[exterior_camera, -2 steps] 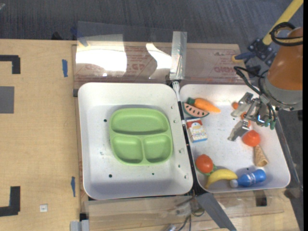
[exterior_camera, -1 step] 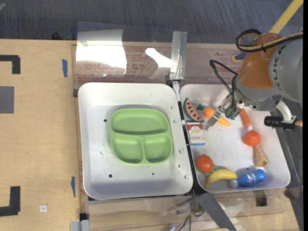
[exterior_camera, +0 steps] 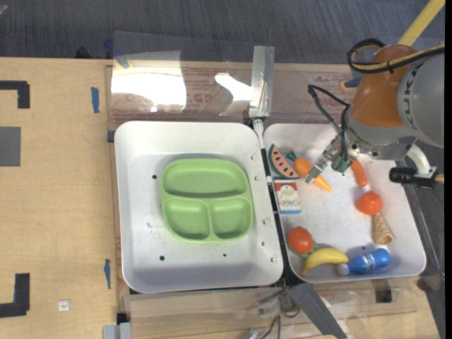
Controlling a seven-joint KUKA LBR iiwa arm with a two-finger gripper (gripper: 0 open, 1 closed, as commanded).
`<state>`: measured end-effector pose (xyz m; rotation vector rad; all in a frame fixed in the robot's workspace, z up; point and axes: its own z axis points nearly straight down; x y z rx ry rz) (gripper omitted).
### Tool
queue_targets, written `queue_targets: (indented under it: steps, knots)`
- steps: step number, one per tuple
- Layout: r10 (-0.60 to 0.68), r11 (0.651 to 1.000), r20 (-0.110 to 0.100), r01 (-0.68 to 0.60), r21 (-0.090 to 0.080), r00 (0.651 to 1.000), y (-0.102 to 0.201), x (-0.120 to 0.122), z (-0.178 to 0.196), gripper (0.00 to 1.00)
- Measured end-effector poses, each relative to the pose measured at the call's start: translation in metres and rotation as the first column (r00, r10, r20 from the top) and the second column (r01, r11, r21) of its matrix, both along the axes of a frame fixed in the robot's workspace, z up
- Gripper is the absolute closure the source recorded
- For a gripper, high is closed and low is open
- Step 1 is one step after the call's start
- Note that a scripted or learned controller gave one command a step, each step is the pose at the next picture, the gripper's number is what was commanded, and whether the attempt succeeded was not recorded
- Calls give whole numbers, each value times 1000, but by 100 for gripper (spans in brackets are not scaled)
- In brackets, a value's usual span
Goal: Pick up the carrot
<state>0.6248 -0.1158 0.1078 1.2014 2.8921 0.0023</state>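
Gripper point(exterior_camera: 330, 162) hangs low in the right bin point(exterior_camera: 417, 260), right above the carrot point(exterior_camera: 320, 181), maybe touching it. I cannot tell if it is open or shut, or if it has hold of anything.

Closest to us in that bin lie a curved yellow banana point(exterior_camera: 323, 258) and a blue bottle point(exterior_camera: 369, 261), both shiny toy plastic. A round red tomato point(exterior_camera: 301, 239) sits just beside the banana. Further back are a tan cone point(exterior_camera: 382, 227), an orange ball point(exterior_camera: 369, 203) and a small flat box point(exterior_camera: 287, 196).

Next comes the carrot, between the box and the watermelon slice point(exterior_camera: 283, 162). It is orange, fat at one end and pointy at the other. It looks like a light, hard, smooth toy, so I think it could slip. Its fat middle seems the best place to pinch, across its width, not the thin tip.

In the left bin point(exterior_camera: 134, 189) sits a smooth green tray point(exterior_camera: 207, 198) with three dips.
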Motion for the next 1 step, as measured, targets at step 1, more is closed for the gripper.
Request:
queue_targets:
  steps: [1]
  knots:
    - [-275, 962, -3, 275, 3, 962, 35, -40, 79, 100]
